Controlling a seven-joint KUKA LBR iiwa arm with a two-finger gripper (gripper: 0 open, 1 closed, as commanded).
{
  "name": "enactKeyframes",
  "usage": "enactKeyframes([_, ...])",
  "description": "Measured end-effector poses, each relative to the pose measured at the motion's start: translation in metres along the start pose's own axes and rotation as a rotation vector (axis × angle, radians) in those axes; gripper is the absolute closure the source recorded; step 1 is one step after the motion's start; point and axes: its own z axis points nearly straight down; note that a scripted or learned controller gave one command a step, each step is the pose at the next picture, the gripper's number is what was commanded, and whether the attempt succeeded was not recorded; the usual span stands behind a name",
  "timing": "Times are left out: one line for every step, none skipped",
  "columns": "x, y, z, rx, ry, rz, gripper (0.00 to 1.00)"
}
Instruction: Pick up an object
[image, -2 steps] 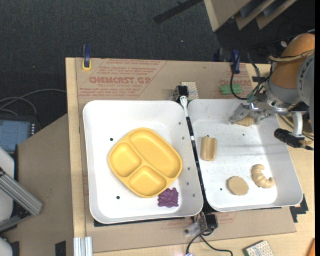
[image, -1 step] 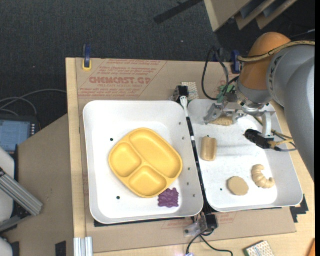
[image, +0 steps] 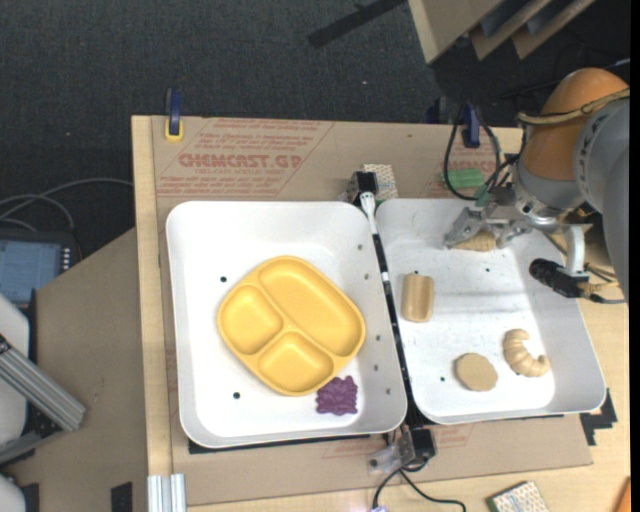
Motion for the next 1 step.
enactKeyframes([-0.0365,0.0028,-0.1081,-0.009,-0.003,-0.002,0.0])
